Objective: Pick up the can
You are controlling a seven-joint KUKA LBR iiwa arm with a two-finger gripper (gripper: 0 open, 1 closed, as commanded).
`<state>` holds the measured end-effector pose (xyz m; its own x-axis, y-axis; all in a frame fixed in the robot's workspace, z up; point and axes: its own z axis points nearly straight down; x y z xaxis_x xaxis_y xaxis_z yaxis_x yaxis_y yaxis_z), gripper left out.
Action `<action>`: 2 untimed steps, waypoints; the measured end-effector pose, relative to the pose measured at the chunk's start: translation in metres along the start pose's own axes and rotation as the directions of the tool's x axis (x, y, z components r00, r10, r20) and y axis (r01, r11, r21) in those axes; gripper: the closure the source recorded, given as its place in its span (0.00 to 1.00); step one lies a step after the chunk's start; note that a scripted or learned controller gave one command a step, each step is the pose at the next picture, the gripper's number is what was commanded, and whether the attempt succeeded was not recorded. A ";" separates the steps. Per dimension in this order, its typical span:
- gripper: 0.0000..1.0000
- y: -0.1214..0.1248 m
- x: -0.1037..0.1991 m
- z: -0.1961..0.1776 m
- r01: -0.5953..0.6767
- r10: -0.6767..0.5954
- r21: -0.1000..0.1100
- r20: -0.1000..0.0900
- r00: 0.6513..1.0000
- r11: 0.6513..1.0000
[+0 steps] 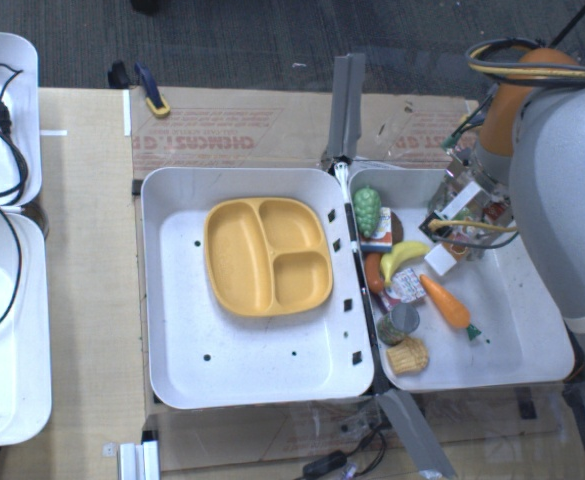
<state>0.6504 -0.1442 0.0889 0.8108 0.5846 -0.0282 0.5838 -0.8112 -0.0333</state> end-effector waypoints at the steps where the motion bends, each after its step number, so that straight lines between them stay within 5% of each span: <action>1: 1.00 0.003 0.001 -0.011 0.001 -0.001 -0.018 -0.008 1.000 1.000; 2: 1.00 0.041 -0.032 -0.006 0.068 -0.069 -0.025 -0.032 0.997 0.997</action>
<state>0.6481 -0.1960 0.0940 0.7694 0.6387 0.0056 0.6387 -0.7694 -0.0103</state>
